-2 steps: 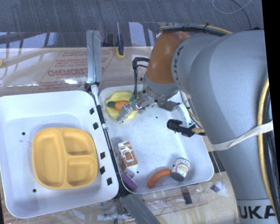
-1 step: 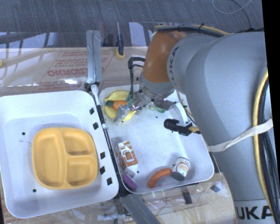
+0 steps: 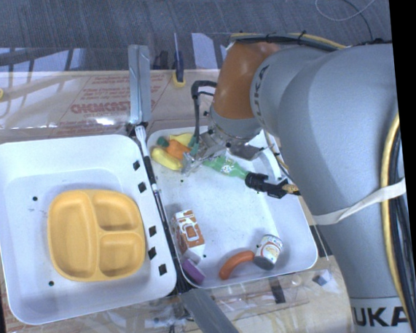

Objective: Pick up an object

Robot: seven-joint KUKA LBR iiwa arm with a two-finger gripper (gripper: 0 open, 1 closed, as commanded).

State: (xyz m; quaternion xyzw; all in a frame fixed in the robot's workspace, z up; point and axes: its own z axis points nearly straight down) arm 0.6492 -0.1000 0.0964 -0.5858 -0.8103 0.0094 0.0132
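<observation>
Pincer (image 3: 194, 154), grip state impossible to tell, sits at twelve o'clock in the right bin (image 3: 218, 198) beside a yellow banana (image 3: 165, 157), with a sausage (image 3: 236, 263) and small can (image 3: 269, 251) at six o'clock.

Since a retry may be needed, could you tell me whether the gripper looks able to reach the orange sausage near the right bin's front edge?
Probably yes. The orange sausage lies exposed on the right bin's floor, with only a small can beside it. The gripper is at the bin's far end.

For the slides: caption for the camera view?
KUKA arm's gripper lowered over toy food in the right bin; yellow divided tray in the left.
</observation>
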